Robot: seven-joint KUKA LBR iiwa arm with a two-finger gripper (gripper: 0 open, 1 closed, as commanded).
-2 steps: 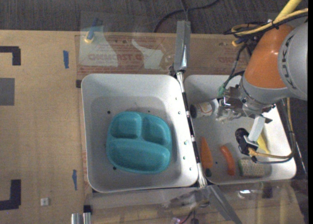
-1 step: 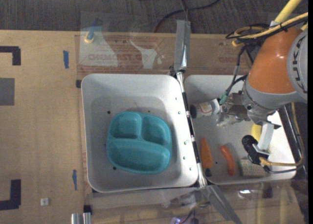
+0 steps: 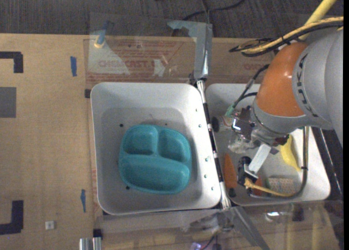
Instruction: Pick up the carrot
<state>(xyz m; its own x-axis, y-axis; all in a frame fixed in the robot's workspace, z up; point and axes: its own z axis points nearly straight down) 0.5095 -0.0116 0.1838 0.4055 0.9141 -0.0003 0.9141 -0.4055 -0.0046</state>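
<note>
While unheld, one carrot (image 3: 230, 171)

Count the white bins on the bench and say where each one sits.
2. The left bin holds a teal tray; the right bin lies under the arm, partly hidden.

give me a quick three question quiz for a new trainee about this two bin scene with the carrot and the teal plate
1. True or false: the carrot lies on the teal divided plate.
2. Which bin holds the banana? A) left bin B) right bin C) neither
3. Fill in: the carrot lies along the ___ wall of its bin.

Key:
1. False; the carrot lies in the right bin, and the plate sits in the left bin.
2. B
3. Left, the wall beside the divider between the bins.
</note>
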